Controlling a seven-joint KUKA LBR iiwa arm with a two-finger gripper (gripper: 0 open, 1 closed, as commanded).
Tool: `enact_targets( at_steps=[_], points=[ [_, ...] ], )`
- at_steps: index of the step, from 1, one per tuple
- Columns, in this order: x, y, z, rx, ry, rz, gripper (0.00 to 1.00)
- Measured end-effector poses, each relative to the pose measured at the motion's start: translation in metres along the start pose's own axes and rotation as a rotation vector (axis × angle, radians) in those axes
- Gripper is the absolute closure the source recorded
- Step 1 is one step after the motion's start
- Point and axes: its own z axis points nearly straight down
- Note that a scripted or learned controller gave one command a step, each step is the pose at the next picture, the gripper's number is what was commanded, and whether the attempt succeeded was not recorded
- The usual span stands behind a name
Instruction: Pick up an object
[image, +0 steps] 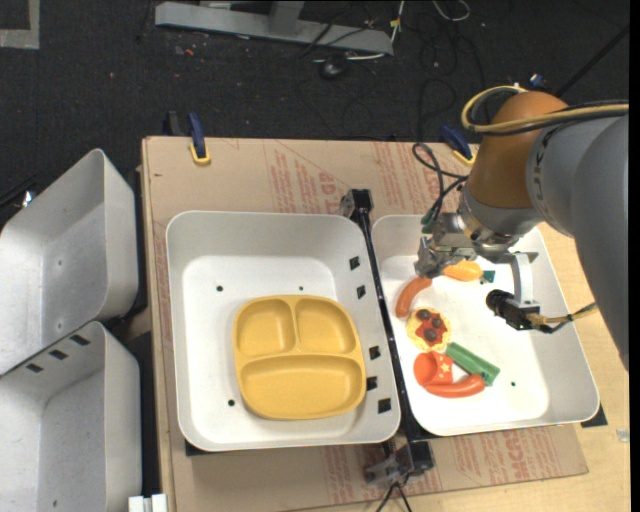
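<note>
The right bin (560, 395) holds toy food: an orange-red sausage (410, 294), a yellow piece with dark red spots (431, 326), a red pepper slice (445, 376), a green bar (472, 362) and a small orange-yellow piece (463, 270). My gripper (437, 257) hangs low over the bin's back left part, just left of the orange-yellow piece and above the sausage's upper end. The wrist hides its fingertips.
The left bin (200, 250) holds a yellow divided tray (298, 356). A black divider runs between the bins (372, 290). A black cable connector (508, 308) dangles over the right bin. More white bins (60, 300) stand off the bench at left.
</note>
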Motion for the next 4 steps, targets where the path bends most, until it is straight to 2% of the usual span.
enact_targets(
  at_steps=[3, 4],
  points=[
    [-0.001, 0.015, -0.141, -0.005, -0.001, -0.002, 1.0],
    [0.051, -0.002, -0.124, 0.003, 0.002, -0.006, 1.0]
  ],
)
